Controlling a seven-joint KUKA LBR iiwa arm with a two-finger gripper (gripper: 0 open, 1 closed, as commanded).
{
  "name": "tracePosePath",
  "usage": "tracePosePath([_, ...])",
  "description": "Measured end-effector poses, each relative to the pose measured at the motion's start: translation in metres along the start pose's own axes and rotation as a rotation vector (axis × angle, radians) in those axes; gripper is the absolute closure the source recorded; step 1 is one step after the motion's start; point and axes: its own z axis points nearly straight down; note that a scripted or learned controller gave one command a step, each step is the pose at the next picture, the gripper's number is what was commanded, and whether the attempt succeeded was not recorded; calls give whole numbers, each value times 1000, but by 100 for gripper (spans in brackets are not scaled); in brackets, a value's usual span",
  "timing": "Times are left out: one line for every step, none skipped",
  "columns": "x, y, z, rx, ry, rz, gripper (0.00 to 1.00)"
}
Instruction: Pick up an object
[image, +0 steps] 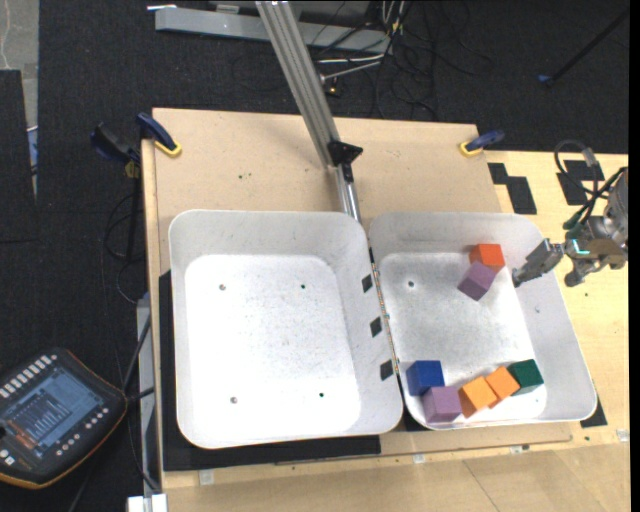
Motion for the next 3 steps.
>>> tracePosePath([0,1,-2,-4,-1,-1,0])
tracePosePath([7,9,52,1,0,-2,0])
tracePosePath([9,5,116,3,1,2,0])
